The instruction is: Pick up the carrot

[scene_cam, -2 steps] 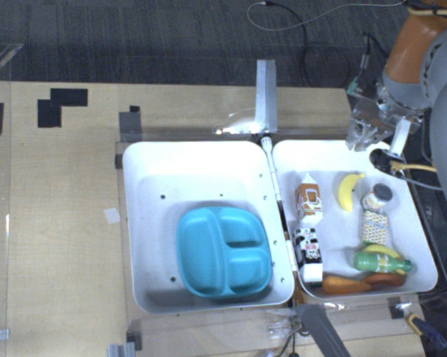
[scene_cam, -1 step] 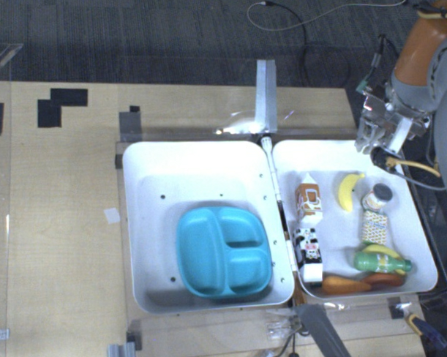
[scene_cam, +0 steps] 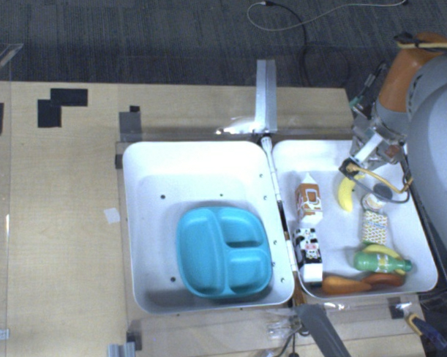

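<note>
Over the far right corner of the right bin I hang with my gripper just above the banana. Whether I am spread or pressed together cannot be made out from this slant. Nothing sits between me that I can see. The carrot lies at the opposite, near edge of this same bin, flat along the wall, its thick end beside the little cow-print carton and a dark red piece touching its other end, with the green bottle just behind. I judge the step in hand to be the approach, not yet the grasp. Next I must travel toward the near wall, turn across the carrot's length, and come down without nudging the bottle. The blue tray in the left bin plays no part.
</note>
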